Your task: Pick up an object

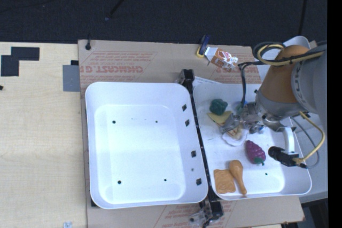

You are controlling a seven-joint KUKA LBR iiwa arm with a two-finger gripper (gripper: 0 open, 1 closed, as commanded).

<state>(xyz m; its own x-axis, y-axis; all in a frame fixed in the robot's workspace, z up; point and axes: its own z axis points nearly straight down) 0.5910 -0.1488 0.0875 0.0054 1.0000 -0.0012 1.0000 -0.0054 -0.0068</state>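
The right bin (278, 181) holds several small objects. A green object (218, 106) lies near its back, with a yellow piece (222, 117) just in front of it. A purple grape-like object (255, 151) lies in the middle. An orange flat piece (224, 181) and an orange drumstick-like piece (238, 174) lie at the front. A pale round object (234, 138) sits under the gripper (239, 124), which is low in the bin between the yellow piece and the purple object. Whether anything sits between its fingers is hidden.
The left bin (93, 131) stands beside the right one, split by a black divider (193, 131). The grey arm with its orange band (283, 77) fills the right side. A small packet (222, 59) and a blue-yellow item (203, 46) lie on the cardboard behind the bins.
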